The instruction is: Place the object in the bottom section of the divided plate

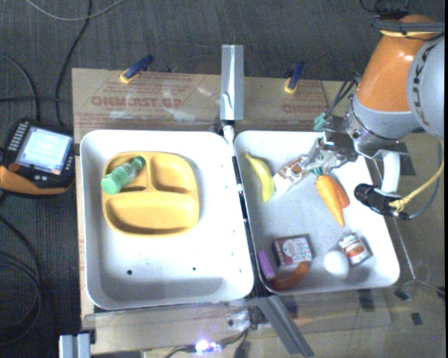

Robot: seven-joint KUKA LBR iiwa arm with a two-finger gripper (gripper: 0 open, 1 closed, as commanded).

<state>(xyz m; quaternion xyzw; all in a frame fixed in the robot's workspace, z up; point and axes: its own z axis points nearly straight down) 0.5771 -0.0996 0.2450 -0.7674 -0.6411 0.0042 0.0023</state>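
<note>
**Bench State: Arm Over the Right Bin, Divided Plate in the Left Bin**

Camera view, left bin. The left white bin (pixel 97 274) holds a yellow divided plate (pixel 153 192) with two small upper sections and one large bottom section. A green plastic bottle (pixel 122 174) lies tilted across the upper left section, its cap end toward the plate's rim. The bottom section carries nothing.

Camera view, right bin. The right white bin (pixel 381 267) holds the loose objects. A banana (pixel 260 176) lies near the bin's left wall. A carrot (pixel 332 198) lies slanted at the upper middle, its thick end uppermost. A small packet with a red and white label (pixel 293 171) lies between the banana and the carrot. Along the lower edge are a dark red box (pixel 292 250), a purple item (pixel 265 262) just left of it, a brown sausage-shaped item (pixel 290 276) below it, a white egg (pixel 335 263) and a small red and white can (pixel 355 247) just beside the egg.

Camera view, arm. The grey arm with the orange band (pixel 392 66) reaches in from the right. The gripper (pixel 319 157) sits low over the upper part of the right bin, just beside the packet and the carrot's top. Finger state: cannot be determined; no object is visibly held.

Which loose object is the task's thing cannot be determined; all of them lie in the right bin, well apart from the plate.
</note>
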